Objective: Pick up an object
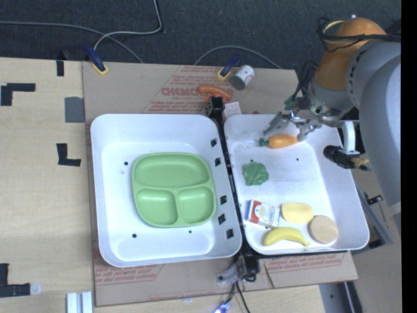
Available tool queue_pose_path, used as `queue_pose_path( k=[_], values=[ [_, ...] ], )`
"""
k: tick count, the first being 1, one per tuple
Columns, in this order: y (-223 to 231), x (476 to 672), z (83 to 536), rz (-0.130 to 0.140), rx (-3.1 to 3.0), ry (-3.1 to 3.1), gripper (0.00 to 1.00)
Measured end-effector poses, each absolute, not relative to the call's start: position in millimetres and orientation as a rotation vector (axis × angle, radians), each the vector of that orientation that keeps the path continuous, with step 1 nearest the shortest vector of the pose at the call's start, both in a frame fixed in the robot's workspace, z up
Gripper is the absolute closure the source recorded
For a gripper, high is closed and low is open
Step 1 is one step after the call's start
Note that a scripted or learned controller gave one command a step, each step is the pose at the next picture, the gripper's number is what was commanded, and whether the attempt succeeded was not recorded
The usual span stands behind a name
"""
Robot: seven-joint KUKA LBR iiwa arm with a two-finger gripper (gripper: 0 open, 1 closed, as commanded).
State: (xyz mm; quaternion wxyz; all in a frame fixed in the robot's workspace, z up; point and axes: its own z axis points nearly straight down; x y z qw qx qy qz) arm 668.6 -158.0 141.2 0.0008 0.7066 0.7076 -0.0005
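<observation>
My gripper (286,134) is low over the back of the right bin (339,194), reaching in from the right. It is open, one finger on each side of a small orange carrot-like piece (284,142) that lies on the bin floor. A green broccoli piece (255,173) lies just in front of it. Along the bin's front are a red and white packet (259,212), a pale yellow piece (296,212), a banana (285,237) and a round tan biscuit (323,229).
The left bin (111,142) holds a green divided plate (174,189). Behind the bins on the cardboard lie an orange-red item (215,90) and a small grey cylinder (242,76). Black clips run along the wall between the bins.
</observation>
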Motion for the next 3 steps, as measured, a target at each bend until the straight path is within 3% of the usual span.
queue_pose_path(
  k=[1, 2, 3],
  values=[
    [-101, 644.5, 86, -0.001, 2.218, 2.223, 0.00],
    [-105, 603.2, 86, 0.000, 2.218, 2.220, 0.00],
    [-105, 603.5, 96, 0.001, 2.218, 2.221, 1.00]
  ],
)
